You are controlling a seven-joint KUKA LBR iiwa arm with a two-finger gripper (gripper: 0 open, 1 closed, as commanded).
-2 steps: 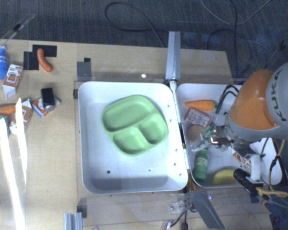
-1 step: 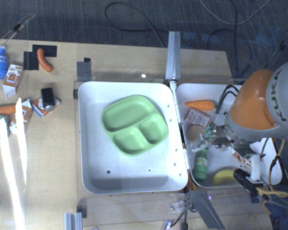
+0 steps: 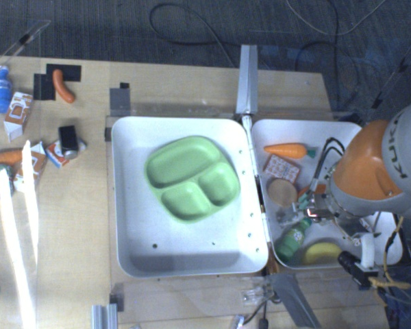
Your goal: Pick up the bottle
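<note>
Green and lying flat, the bottle (image 3: 292, 239) rests in the right bin (image 3: 349, 127), just below and left of the tool (image 3: 314, 210). I cannot tell what the tool is doing. A banana (image 3: 321, 252) touches the bottle. A carrot (image 3: 285, 151), a box (image 3: 282, 168) and a round tin (image 3: 282, 192) lie beyond.

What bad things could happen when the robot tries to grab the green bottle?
The green bottle lies squeezed against the banana and the bin wall, so the gripper may slip off or catch the banana instead. The round tin and the snack box sit close by and could get bumped.
</note>
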